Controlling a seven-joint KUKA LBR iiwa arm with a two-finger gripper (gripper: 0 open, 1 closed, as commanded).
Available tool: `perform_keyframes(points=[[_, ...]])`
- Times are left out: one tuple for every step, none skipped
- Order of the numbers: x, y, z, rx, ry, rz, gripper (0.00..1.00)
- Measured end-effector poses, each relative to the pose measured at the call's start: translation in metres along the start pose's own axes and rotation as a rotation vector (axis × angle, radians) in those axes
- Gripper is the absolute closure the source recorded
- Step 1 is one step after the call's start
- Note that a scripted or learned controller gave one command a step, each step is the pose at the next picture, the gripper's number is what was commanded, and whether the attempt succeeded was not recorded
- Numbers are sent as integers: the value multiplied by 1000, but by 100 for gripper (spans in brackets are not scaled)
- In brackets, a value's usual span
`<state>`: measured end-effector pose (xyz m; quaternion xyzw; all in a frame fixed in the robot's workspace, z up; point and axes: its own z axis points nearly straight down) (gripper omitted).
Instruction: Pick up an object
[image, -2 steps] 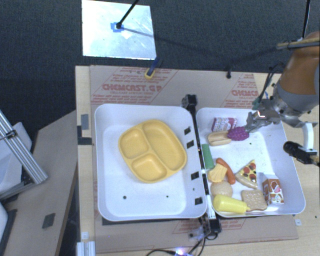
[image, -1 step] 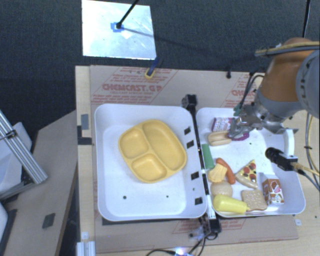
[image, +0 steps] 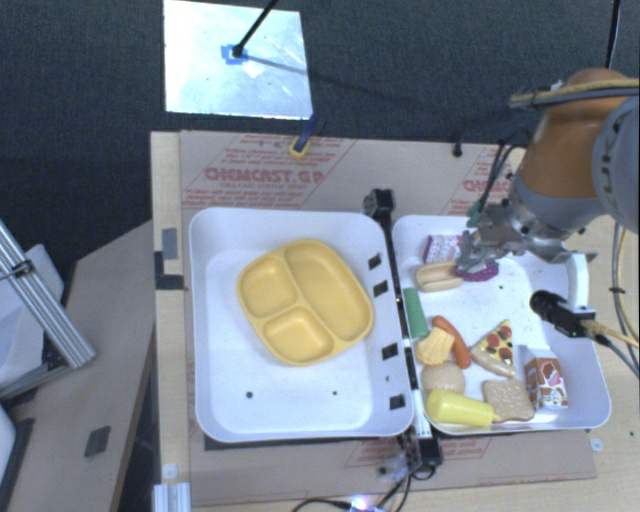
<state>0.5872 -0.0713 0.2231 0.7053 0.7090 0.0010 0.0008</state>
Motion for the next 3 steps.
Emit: perform_keyframes(points=[[-7, -1, -11, -1, 0, 3, 100], [0, -5, 5, 1, -1, 2, 100], [-7, -7, -12, -1, -1, 4, 100]])
